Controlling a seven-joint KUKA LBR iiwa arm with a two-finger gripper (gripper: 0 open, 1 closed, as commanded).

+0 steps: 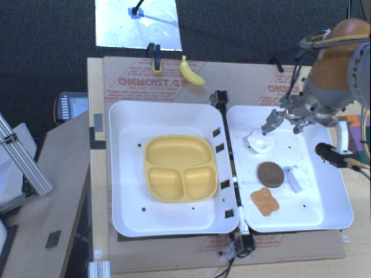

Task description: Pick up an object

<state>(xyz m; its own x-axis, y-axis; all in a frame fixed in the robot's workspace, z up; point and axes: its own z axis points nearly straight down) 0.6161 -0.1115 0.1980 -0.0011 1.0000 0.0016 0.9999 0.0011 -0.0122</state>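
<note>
The gripper hangs spread wide above the small white cup. The cup looks light and slippery; pinch its rim.

Right bin — obstacles: white cup-like piece, brown round disc, pale grey block, orange piece, all grouped toward the left half; near right corner bare. Left bin — yellow divided tray takes the centre, margins free.

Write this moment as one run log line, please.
gripper: open, above right bin, holds nothing | white piece, brown disc, orange piece: in right bin | yellow tray: in left bin
</note>
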